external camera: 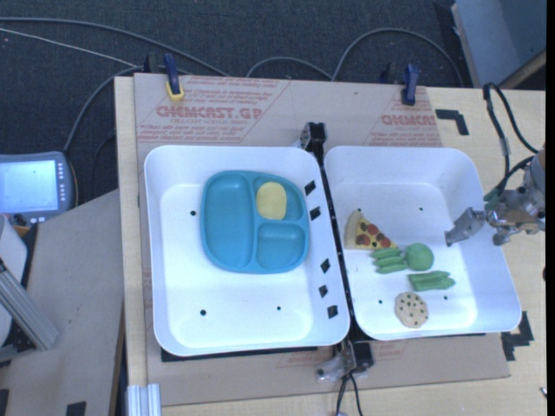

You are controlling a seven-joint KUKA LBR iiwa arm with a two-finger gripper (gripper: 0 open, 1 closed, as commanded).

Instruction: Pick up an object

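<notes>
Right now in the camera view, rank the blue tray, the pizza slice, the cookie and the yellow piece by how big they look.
1. blue tray, by far the largest
2. pizza slice
3. yellow piece and cookie look about alike, so no ranking between them

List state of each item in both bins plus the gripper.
Blue tray: flat in left bin, upright.
Yellow piece: lying in tray's top right compartment.
Pizza slice: flat in right bin.
Green pea pods: lying beside pizza slice.
Cookie: flat, near front wall.
Gripper: over right bin, holding nothing.
</notes>
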